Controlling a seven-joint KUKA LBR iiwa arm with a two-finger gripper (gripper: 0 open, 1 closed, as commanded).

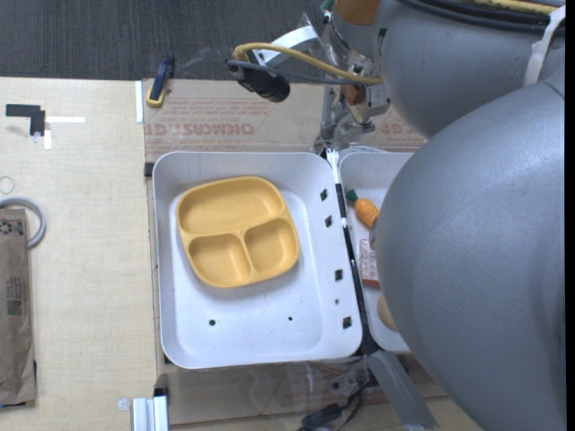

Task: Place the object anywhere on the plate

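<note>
A pale wooden bench top lies left of the cardboard sheet, which bears reversed red lettering. Dark carpet-like floor runs beyond the cardboard's far edge. A brown paper bag rests on the bench, well left of the cardboard.

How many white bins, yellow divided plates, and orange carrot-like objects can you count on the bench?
White bins: 2, left and right
Yellow divided plate: 1
Orange carrot-like object: 1
Total: 4
The arm hides much of the right bin, so more may lie there.
</note>
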